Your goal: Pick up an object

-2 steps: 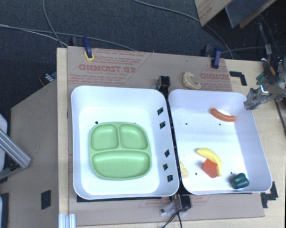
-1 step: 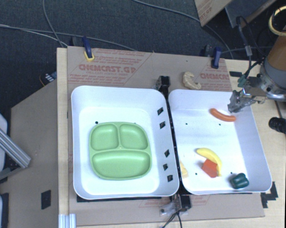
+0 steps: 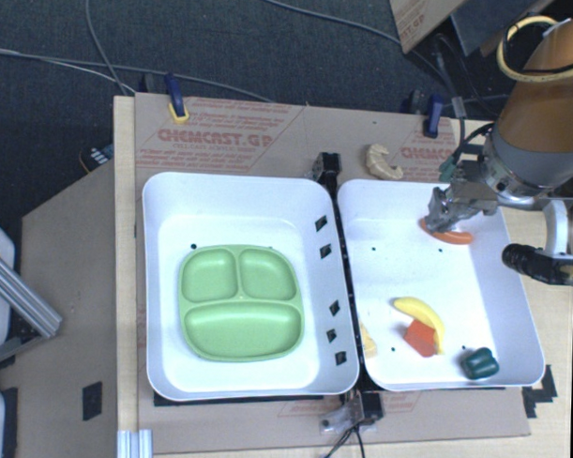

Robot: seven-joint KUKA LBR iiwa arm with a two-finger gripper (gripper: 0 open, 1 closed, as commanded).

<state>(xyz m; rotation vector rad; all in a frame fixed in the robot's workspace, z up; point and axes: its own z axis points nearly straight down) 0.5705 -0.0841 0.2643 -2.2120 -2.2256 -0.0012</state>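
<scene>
Orange flat piece (image 3: 452, 237) (could be a toy carrot or a slice of something, too small to say) sits in the right bin (image 3: 509, 316), up near the far wall. The tool (image 3: 444, 218) is right on top of it, tip down and apparently touching or just above its left end. Honestly can't tell how far open the tool is from this angle, and nothing shows clearly clamped in it, so I wouldn't call it a grab.

Toward the near side of the same bin there's a yellow banana (image 3: 419, 312) lying against a red block (image 3: 420, 338), and a dark green lump (image 3: 479, 362) in the near right corner.

Left bin (image 3: 163, 266) has a green divided plate (image 3: 240, 302) sitting flat in the middle. A beige object (image 3: 384, 161) rests on the tabletop (image 3: 233, 137) just beyond the right bin.
</scene>
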